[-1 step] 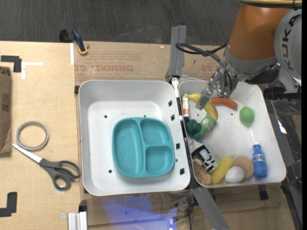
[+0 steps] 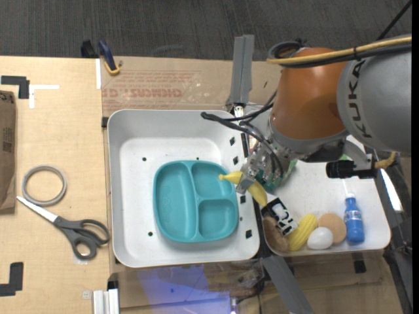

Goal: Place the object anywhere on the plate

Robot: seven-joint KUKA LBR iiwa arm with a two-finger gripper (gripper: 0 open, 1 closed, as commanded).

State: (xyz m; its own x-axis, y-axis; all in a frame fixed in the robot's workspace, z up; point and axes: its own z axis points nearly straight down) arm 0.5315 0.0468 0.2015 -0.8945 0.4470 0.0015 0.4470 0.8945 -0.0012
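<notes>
Gripper (image 2: 251, 177) sits over the right edge of the left bin (image 2: 124, 175), closed on a banana (image 2: 256, 191). The banana's stem end juts over the right rim of the plate (image 2: 195, 201); its body slants down toward the divide between the bins. Plate is teal, three compartments, lying near the middle of the left bin.

Right bin (image 2: 376, 195), along its front edge: corn (image 2: 303, 231), white egg (image 2: 320, 239), a tan round item (image 2: 333, 226), blue bottle (image 2: 353, 220).

On the bench's left side: scissors (image 2: 69, 227) and a tape ring (image 2: 44, 184).
</notes>
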